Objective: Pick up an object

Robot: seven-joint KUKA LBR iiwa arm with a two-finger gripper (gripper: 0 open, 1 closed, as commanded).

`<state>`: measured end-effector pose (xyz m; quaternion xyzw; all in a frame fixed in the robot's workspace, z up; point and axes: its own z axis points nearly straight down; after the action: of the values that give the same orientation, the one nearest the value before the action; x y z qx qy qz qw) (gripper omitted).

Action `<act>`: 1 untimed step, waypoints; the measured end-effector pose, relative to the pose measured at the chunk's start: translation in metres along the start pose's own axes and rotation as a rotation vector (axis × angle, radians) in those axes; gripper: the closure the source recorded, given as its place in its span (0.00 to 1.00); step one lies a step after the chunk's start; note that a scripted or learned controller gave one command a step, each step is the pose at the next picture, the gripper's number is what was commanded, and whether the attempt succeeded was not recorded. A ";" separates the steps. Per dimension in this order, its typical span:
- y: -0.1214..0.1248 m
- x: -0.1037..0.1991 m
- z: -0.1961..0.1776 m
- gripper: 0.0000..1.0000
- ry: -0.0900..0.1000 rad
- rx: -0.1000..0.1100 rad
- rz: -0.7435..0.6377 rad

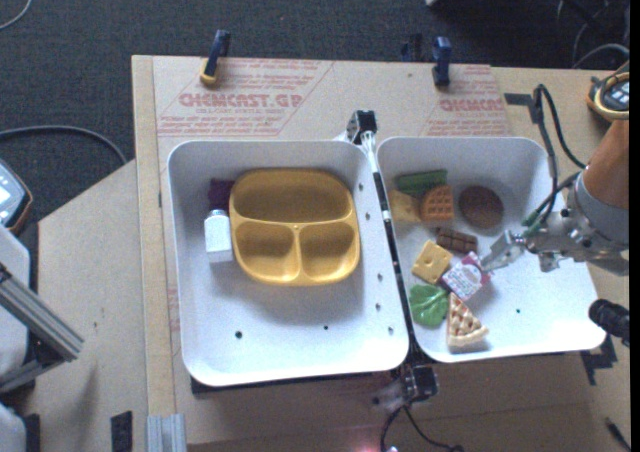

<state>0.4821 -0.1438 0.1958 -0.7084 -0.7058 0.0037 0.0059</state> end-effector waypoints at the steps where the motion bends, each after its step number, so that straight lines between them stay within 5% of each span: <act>1: 0.003 0.000 -0.006 0.00 -0.003 -0.013 -0.003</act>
<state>0.4853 -0.1437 0.2017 -0.7072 -0.7070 0.0001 0.0003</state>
